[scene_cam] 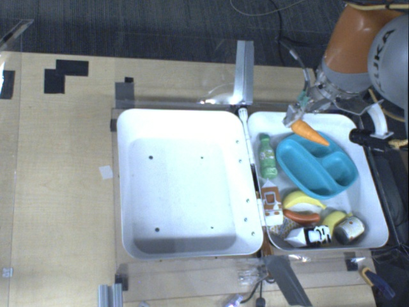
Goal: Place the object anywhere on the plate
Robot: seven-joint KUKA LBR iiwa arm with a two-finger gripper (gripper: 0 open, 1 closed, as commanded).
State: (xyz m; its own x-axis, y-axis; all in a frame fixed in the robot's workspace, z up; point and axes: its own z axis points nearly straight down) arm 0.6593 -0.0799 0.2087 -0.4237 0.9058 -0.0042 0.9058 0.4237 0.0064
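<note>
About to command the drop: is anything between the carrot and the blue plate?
Nothing visible. The carrot lies at the claw, its lower end already over the blue plate's top rim. The plate's two compartments look bare.

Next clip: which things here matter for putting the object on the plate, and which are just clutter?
Job:
gripper
carrot
blue plate

Lying about:
green bottle
banana
small carton
left bin
</note>
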